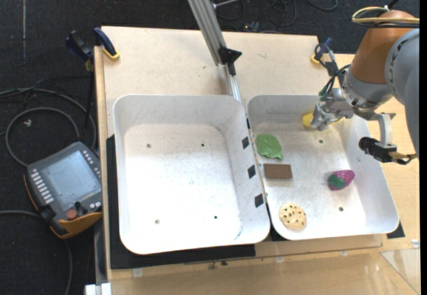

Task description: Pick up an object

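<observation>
The right bin holds a green leaf-shaped piece, a brown rectangular block, a round cookie with dark spots and a purple and green object. A small yellow object lies near the bin's far wall. My gripper is low at the far side of this bin, right beside the yellow object and touching or nearly touching it. The arm's body covers the tips, so the hold on the yellow object is unclear.
The left bin sits next to the right one, with a raised divider between them. A metal camera pole slants over the bench's far edge. Clamps sit on the bench corners. A teach pendant lies on the floor at left.
</observation>
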You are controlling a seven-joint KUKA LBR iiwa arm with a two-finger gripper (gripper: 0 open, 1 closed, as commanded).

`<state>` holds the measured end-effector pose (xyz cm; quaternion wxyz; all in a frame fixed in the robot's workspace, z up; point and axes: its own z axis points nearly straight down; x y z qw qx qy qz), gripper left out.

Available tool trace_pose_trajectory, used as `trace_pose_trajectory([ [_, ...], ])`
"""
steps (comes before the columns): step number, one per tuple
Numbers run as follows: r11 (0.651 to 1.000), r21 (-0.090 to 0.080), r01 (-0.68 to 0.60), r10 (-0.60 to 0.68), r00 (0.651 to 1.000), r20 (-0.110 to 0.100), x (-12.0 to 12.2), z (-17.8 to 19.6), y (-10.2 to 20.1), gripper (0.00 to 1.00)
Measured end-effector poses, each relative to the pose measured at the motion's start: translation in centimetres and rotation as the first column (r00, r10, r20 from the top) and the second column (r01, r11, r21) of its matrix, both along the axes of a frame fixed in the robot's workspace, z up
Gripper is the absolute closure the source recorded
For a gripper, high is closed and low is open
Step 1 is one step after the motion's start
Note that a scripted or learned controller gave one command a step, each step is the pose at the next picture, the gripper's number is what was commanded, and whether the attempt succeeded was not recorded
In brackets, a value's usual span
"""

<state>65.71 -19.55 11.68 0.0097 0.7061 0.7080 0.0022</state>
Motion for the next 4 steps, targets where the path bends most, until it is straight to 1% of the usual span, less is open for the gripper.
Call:
trace_pose_trajectory([
  [1, 1.000, 0.009, -0.001, 0.001, 1.000, -0.009, 0.4, 6.4, 0.3, 1.00],
  [2, 1.000, 0.008, -0.001, 0.001, 1.000, -0.009, 0.5, 11.5, 0.3, 1.00],
  [3, 1.000, 0.012, -0.005, 0.005, 1.000, -0.016, -0.5, 12.6, 5.3, 1.00],
  [4, 1.000, 0.012, -0.005, 0.005, 1.000, -0.018, -1.0, 11.7, 10.0, 1.00],
])
